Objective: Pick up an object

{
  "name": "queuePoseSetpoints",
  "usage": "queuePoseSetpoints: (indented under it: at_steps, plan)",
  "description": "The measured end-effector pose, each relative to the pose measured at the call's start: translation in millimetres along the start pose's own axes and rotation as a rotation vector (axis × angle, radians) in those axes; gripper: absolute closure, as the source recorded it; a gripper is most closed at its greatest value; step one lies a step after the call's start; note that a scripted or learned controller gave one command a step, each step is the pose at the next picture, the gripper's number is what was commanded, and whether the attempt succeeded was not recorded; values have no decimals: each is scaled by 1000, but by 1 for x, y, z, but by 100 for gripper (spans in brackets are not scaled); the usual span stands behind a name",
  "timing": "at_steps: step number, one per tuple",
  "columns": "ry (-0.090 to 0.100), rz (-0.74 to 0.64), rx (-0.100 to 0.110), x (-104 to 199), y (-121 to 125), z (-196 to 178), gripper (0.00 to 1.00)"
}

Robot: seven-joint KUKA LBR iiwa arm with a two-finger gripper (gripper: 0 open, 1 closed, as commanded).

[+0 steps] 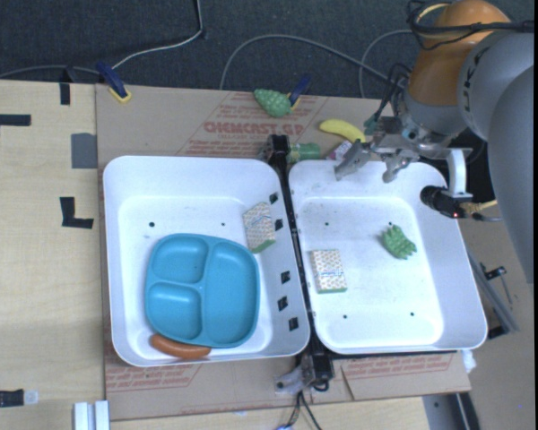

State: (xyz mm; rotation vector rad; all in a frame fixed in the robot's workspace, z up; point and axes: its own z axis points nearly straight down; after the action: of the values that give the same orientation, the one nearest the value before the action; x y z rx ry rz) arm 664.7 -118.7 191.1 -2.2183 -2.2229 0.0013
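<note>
- An orange sausage [179, 348] is lying at the near edge of the left bin [125, 240], well apart from the gripper [369, 162], far down and to its left, touching the near rim of a blue plate.
- The blue divided plate [202, 289] is sitting flat in the left bin, three compartments facing up, also well off to the gripper's lower left.
- A small patterned sponge block [328, 270], pale with a green and tan checkered face, is lying flat in the right bin [448, 312], below the gripper and slightly to its left.
- A second checkered block [261, 227] is resting tilted against the left bin's inner wall, just beside the divider, down and left of the gripper.
- A green knobbly toy [399, 242], leafy and bumpy in look, is lying on the right bin's floor below the gripper and a little to its right, apart from both fingers.
- The gripper is hanging over the far edge of the right bin, its two grey fingers [348, 161] spread apart with nothing between them.
- A yellow banana [342, 130] is lying on the cardboard just beyond the gripper, near its left finger.
- A green bumpy item [272, 101] is sitting farther back on the cardboard, up and left of the gripper, beside a blue clip [299, 88].
- The arm [466, 61], grey with an orange band, is reaching in from the right behind the gripper.
</note>
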Motion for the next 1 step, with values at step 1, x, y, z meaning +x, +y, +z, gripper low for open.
queuePoseSetpoints:
  at_steps: [1]
  plan:
    - [-2, 2, 1, -39, -64, 19, 0]
